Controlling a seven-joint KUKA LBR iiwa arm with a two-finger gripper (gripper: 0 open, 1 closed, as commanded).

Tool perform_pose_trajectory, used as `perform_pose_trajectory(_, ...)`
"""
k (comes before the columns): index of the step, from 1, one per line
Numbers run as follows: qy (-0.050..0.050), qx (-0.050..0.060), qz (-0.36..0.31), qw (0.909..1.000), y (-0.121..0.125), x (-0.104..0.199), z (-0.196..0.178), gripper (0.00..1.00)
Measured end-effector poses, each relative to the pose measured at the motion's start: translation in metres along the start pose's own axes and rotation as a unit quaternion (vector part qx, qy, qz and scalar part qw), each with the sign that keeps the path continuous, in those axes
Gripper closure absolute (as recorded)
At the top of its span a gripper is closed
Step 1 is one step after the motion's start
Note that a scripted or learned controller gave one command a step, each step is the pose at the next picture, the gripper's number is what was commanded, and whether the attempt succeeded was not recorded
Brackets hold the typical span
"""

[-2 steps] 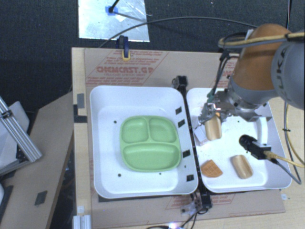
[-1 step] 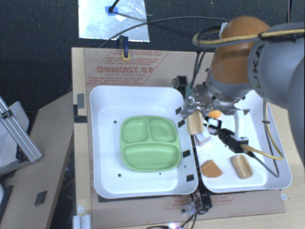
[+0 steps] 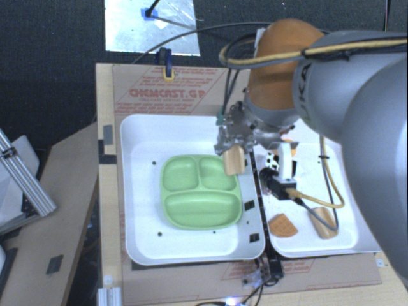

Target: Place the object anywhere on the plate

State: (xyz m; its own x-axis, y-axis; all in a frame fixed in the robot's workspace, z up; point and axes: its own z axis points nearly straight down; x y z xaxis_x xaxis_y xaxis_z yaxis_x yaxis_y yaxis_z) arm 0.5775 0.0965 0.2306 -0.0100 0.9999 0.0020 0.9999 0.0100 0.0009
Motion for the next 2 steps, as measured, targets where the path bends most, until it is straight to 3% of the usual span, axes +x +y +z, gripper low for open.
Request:
perform_pose_trajectory(1, 0.0, -0.001, 0.001, 1.0, 0.031, 0.033, 0.005, 1.0)
perform_pose_trajectory(2, -0.001, 0.001, 0.002, 1.0, 0.028, 0.044, 0.016, 1.0)
